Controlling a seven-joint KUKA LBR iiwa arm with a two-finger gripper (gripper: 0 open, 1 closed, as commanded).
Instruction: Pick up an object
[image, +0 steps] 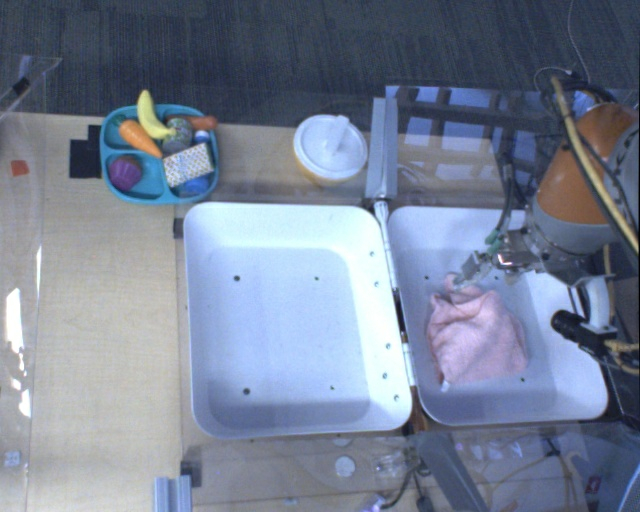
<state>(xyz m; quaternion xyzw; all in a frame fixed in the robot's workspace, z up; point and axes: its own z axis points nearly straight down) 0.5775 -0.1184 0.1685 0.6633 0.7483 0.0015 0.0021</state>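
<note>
A crumpled pink cloth (476, 335) lies in the right white bin (560, 395), left of its middle. My gripper (468, 278) hangs over that bin, its tip just above the cloth's upper left edge. The fingers point down and to the left, and the view is too small to tell how they stand. Nothing shows between them. The grey arm with its orange band (575, 180) comes in from the upper right.
The left white bin (210, 400) sits beside the right one, with a metal divider (395, 300) between them. A blue tray (112, 155) of toy food stands at the back left, and a white lidded cup (330, 147) at the back middle.
</note>
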